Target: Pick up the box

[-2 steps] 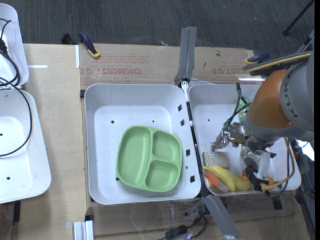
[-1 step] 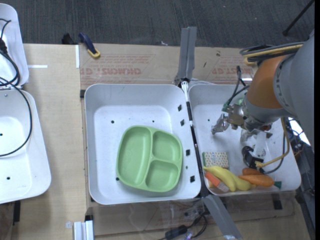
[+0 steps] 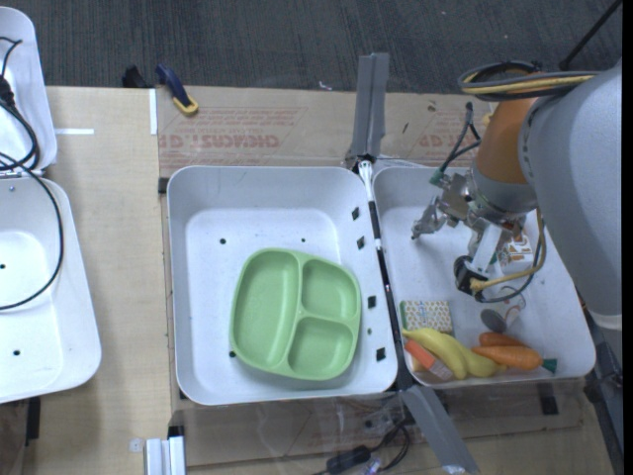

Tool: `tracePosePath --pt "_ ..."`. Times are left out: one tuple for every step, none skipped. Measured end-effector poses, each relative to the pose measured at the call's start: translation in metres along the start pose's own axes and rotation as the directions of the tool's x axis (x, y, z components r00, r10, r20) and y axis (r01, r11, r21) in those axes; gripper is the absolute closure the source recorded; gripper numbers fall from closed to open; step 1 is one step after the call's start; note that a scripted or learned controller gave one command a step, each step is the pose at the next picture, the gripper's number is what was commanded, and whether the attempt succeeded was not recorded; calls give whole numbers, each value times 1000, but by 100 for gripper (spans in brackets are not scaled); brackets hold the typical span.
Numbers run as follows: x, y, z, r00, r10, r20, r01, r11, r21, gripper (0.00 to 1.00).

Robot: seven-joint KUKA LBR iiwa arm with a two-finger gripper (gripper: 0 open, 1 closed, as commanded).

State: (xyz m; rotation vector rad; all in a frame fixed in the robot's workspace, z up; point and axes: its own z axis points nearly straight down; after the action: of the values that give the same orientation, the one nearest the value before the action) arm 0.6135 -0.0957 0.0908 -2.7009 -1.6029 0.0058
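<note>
At the far left, a white tray (image 3: 45,295) with a black cable (image 3: 30,265) looped over it lies on the tabletop (image 3: 109,166). A blue and yellow clamp (image 3: 176,89) sits near the tabletop's far edge.

The left bin (image 3: 198,206) holds a pale green plate (image 3: 295,315) with three compartments, lying flat toward the near right corner.

In the right bin (image 3: 396,201), the box (image 3: 427,315) lies flat against the left wall, in the near half. It is a small, low rectangle with a pale top speckled with green and reddish dots and a light greenish edge. Its near side is just beside a banana (image 3: 450,352), which lies along the near wall over an orange piece (image 3: 423,356).

The tool (image 3: 432,221) hangs over the far left part of this bin, well apart from the box and pointing left. I cannot tell whether it is spread or pressed together, and nothing is seen in its grasp.

Right of the box lies a small grey thing (image 3: 499,317). A carrot (image 3: 509,354) lies by the near wall, its end touching the banana. A white and orange thing (image 3: 516,250) shows partly beneath the wrist; what it is I cannot tell.
</note>
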Motion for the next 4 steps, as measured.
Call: tracePosePath --pt "-61 -43 0 1000 -5 -1 5 1000 1 0" --pt "-17 -17 -53 997 80 -1 -80 997 -1 0" --pt "-53 -76 1 984 176 0 -176 984 3 0" --pt "-25 -48 0 923 385 0 -385 923 1 0"
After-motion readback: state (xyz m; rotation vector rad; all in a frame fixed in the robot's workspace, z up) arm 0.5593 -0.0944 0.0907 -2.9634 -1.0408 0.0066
